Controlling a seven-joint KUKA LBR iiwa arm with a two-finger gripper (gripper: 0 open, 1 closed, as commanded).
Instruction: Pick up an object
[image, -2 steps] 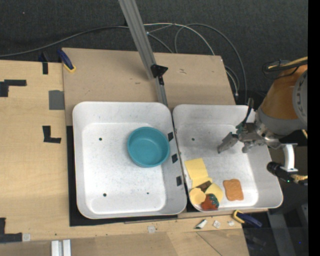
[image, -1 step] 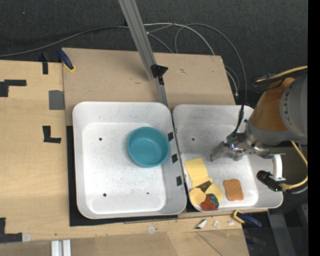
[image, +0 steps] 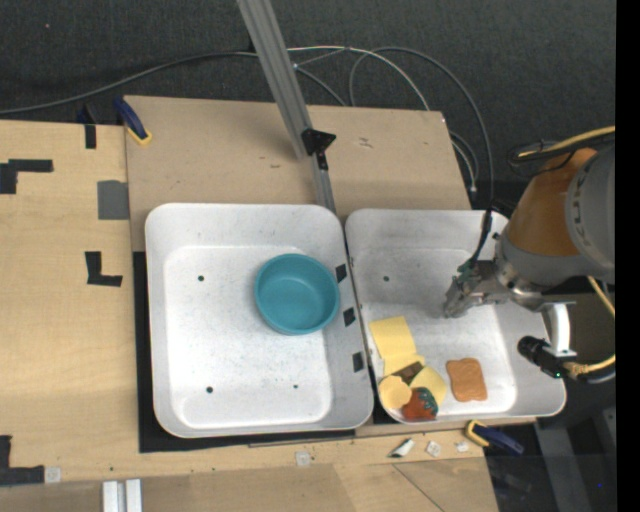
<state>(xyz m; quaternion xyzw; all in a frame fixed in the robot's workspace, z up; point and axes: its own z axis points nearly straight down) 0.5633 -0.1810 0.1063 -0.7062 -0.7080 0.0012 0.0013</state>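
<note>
Two shallow white bins sit side by side on the tan tabletop (image: 60, 250), their inner walls touching near the tabletop's middle. The left bin (image: 170, 400) holds a teal bowl (image: 296, 292), upright, lying toward that bin's right wall and a little nearer its far edge than its near one. The right bin (image: 400, 235) carries the small things, all gathered along its near edge: a pale yellow sponge-like block (image: 392, 342) lies flat close to the bin's left wall; just in front of it, at the near-left corner, sits a small cluster of toy food (image: 412, 395) in orange, yellow, red and green, whose separate pieces are too small to tell apart; a flat orange-brown piece like a cracker (image: 466, 379) rests a short way to the right of the cluster, apart from it. The grey arm with its orange band (image: 545, 215) comes in over the right edge of the right bin, and the end effector (image: 462, 298) hangs low over the bin floor near that bin's middle, well behind the cracker and to the right of the yellow block, touching none of them. Whether its jaws stand apart or together cannot be told from this slant; nothing shows between them. A grey metal pole (image: 280, 70) slants across the far edge of the tabletop, and black cables (image: 400, 60) loop beyond it.
</note>
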